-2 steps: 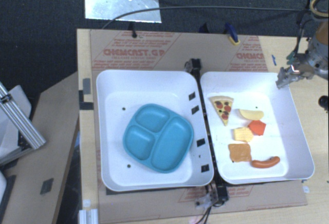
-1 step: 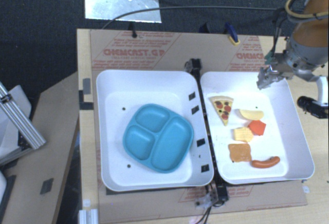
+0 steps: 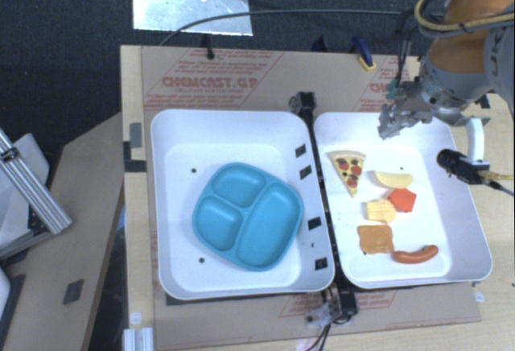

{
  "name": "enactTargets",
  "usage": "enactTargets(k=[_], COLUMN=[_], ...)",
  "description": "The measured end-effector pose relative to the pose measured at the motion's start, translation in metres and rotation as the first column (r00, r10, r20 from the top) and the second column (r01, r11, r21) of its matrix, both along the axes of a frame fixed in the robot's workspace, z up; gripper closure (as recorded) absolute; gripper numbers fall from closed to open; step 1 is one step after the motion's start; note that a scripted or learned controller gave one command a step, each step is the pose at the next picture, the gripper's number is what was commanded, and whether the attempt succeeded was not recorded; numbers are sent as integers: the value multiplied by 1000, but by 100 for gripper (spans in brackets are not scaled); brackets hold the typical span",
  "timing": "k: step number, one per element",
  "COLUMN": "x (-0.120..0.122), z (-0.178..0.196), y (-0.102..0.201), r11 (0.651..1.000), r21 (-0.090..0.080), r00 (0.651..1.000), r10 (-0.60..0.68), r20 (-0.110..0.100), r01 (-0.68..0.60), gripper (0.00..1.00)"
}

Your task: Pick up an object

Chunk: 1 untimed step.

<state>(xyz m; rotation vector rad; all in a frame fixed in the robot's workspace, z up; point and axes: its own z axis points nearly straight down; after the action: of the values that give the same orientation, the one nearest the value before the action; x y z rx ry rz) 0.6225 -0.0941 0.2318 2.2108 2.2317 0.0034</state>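
Nearest the cam: the front rim of the two white bins, w/ a clump of wires at the tabletop (image 3: pixel 241 72) edge just below their join. In the right bin (image 3: pixel 475 257) the closest piece is the sausage (image 3: pixel 415 253), lying near the front wall, w/ the toast (image 3: pixel 375 239) just beside it on the left. Behind those sit a pale yellow block (image 3: pixel 381 211), a red-orange chunk (image 3: pixel 403 200) & a pale apple-like slice (image 3: pixel 392 179), bunched close, some probably touching. The pizza slice (image 3: pixel 348 170) lies apart, toward the divider, tip pointing to the front.

The left bin (image 3: pixel 173 180) has just the blue divided plate (image 3: pixel 248 215), flat, roughly centred. Not an easy grab, I'd say, being wide & low.

My end effector (image 3: pixel 394 122) hangs over the back edge of the right bin, behind the food, nothing under it or in it as far as I see. How far it's open, can't tell; it's small & blurred here.

Why I'm parked there: prob. staging above the bin that holds the graspable bits. Pizza slice looks the best target since it's isolated; the cluster risks nudging neighbours.
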Motion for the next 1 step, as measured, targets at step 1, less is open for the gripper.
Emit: enactTargets(k=[1], x=[4], z=[6], y=[57], r11=[1000], r21=[0], r00=[1000], r10=[1], r20=[0], r01=[-1], gripper=[100])
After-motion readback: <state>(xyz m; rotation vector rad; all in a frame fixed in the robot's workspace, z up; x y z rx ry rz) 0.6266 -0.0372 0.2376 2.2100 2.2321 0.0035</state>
